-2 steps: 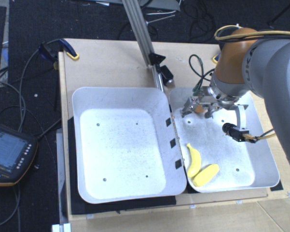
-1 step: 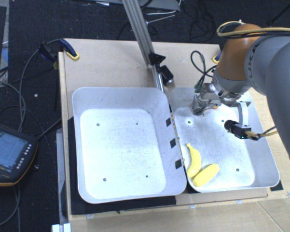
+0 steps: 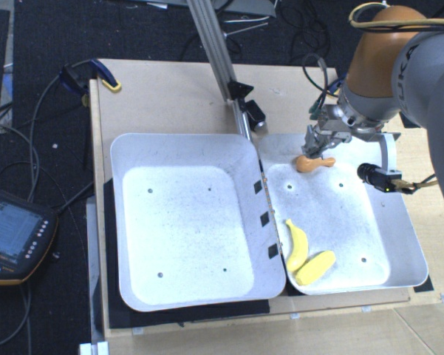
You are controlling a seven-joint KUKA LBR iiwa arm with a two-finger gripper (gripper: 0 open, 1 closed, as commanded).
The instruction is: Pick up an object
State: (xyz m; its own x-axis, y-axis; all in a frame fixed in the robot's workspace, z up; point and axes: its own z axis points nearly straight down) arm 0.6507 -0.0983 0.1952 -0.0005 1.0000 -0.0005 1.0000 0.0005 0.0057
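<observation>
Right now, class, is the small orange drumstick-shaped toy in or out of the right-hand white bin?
In. The orange drumstick-shaped toy lies at the far edge of the right-hand white bin, directly under the gripper.

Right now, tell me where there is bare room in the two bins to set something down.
The left white bin is bare across its whole floor. In the right white bin, the middle and right floor are free, between the orange drumstick-shaped toy and the two yellow banana-shaped pieces. The far edge is crowded: the end effector hangs over the orange toy.

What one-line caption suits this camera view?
Grey arm's gripper over a small orange object; yellow banana in the right white bin.
</observation>
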